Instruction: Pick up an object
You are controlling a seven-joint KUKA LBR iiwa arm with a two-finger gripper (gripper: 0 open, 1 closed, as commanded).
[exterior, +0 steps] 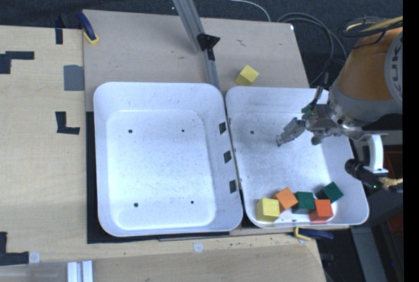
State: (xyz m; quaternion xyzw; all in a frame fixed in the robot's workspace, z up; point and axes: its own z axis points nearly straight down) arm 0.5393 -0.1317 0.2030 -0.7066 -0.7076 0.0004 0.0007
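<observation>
Now | I see hand (pixel 286 137) over right bin (pixel 262 107), mid-bin, can't tell its grip state | blocks (pixel 298 202) clustered at right bin's near edge, well apart from hand | one yellow cube (pixel 247 75) on worktop (pixel 144 45) behind bins

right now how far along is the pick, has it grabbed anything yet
Nothing looks picked yet. The gripper hangs over the middle of the right bin with nothing visible between its fingers. The blocks sit clustered at the bin's near edge: yellow block, orange block, green block, red-orange block, dark green block. Another yellow cube lies outside on the bench. Reaching a block, gripping and lifting all remain.
</observation>
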